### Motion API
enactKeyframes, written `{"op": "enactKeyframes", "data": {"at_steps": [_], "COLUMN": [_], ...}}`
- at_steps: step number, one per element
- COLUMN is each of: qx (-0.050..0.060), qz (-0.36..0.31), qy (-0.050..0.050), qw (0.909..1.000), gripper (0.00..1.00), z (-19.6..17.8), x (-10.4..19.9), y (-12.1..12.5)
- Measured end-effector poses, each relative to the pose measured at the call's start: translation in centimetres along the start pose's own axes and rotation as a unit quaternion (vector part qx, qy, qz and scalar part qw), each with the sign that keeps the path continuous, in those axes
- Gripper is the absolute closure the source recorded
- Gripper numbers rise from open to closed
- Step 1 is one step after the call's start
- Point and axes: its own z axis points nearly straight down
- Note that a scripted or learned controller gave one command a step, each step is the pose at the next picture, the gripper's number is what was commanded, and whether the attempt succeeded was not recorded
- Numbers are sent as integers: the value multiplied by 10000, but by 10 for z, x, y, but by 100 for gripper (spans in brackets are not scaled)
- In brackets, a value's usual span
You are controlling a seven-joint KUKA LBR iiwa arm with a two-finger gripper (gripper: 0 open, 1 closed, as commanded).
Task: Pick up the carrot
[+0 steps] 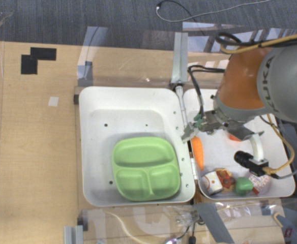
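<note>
The orange carrot (197, 153) lies lengthwise in the right bin (280, 187), close along its left wall. My gripper (195, 126) hangs just beyond the carrot's far end, over the wall between the two bins. The grey and orange arm reaches in from the right and covers the far part of the right bin. Nothing is visibly held in the gripper.
A green divided plate (146, 167) lies in the left bin (102, 111). Along the right bin's near edge sit a small white can (212, 182), a red and yellow item (225, 176), a green item (243, 186) and a red and white item (261, 182).
</note>
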Motion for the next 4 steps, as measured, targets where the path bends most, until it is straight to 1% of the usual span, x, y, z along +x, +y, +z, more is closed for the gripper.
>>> {"op": "enactKeyframes", "data": {"at_steps": [1,2,3,4], "qx": [0,-15,7,0], "qz": [-352,-1275,-1130,-358], "qy": [-2,-10,0,-5], "qw": [9994,9918,9936,9994], "gripper": [0,0,0,0], "z": [0,-50,1,0], "x": [-15,-12,9,-60], "y": [-21,-35,-36,5]}}
